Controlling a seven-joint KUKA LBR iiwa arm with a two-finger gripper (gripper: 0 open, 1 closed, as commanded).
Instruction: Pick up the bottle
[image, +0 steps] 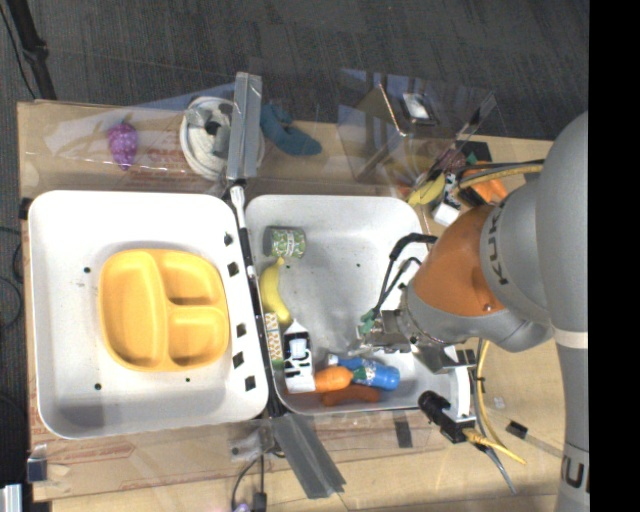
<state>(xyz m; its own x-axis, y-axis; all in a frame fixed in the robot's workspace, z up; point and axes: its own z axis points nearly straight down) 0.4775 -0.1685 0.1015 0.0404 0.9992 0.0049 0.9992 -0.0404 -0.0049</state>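
The bottle (372, 376) is blue with a pale end. It lies on its side near the front wall of the right bin (340, 225). An orange carrot-like toy (335, 380) touches its left end. My gripper (373, 338) hangs low just above and behind the bottle, at the end of the grey and orange arm (470, 280) that comes in from the right. The wrist body covers the fingertips, and nothing shows held between them.
In the right bin also lie a green can (286, 242), a yellow banana (273, 293) and a black-and-white box (296, 358) by the left wall. The left bin (60, 230) holds a yellow divided tray (165, 307). Clutter lines the bench behind the bins.
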